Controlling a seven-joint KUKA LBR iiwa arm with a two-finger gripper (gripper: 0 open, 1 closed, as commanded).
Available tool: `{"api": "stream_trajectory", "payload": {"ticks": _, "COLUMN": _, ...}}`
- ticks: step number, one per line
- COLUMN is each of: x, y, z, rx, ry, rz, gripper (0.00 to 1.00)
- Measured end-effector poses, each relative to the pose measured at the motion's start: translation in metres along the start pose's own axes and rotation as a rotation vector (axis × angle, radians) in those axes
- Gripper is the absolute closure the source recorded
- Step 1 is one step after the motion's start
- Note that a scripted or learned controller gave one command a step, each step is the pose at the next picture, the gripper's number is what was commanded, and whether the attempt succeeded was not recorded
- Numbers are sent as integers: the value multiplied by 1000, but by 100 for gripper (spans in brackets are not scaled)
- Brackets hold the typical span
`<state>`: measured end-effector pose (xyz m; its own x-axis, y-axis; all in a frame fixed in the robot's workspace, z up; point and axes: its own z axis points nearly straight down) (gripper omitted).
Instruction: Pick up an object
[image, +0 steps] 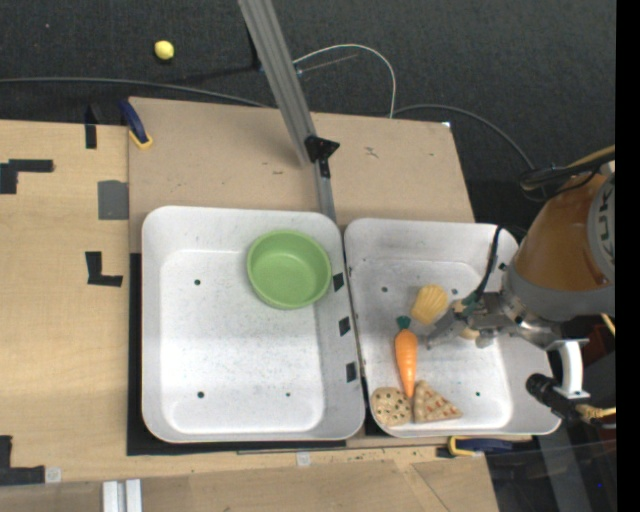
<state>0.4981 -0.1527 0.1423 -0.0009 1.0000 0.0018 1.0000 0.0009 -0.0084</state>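
In the right bin (440, 240) lie a yellow corn-like piece (431, 303), an orange carrot (405, 362) with a green top, a round waffle cookie (390, 405) and a pizza-slice piece (433, 404). My gripper (452, 325) reaches in from the right, low over the bin, just right of the carrot's top and below the yellow piece. Nothing shows between its tips. The left bin (180, 330) holds a green bowl (289, 268) at its back right corner.
A grey metal pole (285, 80) slants over the bench toward the gap between the bins. A small yellow ball (164, 49) lies on the dark floor at the back left. Cables run behind the bench.
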Motion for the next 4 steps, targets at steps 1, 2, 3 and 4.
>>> {"api": "stream_trajectory", "payload": {"ticks": 1, "x": 0, "y": 0, "z": 53, "rx": -6, "ry": -2, "rz": 0, "gripper": 0}}
{"api": "stream_trajectory", "payload": {"ticks": 2, "x": 1, "y": 0, "z": 41, "rx": -4, "ry": 0, "rz": -1, "gripper": 100}}
{"api": "stream_trajectory", "payload": {"ticks": 3, "x": 2, "y": 8, "z": -18, "rx": -12, "ry": -3, "rz": -1, "gripper": 100}}
{"api": "stream_trajectory", "payload": {"ticks": 4, "x": -8, "y": 8, "z": -67, "rx": -12, "ry": -3, "rz": 0, "gripper": 100}}
